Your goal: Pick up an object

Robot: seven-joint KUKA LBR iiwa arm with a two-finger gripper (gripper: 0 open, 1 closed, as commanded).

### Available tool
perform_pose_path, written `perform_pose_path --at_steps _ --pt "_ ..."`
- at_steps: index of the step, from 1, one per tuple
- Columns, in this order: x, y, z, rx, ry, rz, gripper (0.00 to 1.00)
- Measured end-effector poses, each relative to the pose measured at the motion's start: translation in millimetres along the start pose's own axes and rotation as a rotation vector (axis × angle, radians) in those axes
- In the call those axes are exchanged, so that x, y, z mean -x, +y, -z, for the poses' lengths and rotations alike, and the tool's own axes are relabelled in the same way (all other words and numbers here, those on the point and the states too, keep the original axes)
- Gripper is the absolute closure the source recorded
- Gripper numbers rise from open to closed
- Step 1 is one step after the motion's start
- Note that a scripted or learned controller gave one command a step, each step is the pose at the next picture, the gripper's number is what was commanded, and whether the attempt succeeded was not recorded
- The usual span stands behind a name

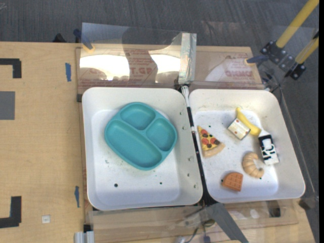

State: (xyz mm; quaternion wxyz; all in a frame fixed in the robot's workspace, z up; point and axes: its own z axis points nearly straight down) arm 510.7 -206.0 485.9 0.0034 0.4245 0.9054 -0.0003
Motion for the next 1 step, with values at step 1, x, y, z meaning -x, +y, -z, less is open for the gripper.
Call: perform_pose_path --at_steps 1 --pt "47.4 30.7 -1.1 -0.002 0.002 -0.567 1.00"
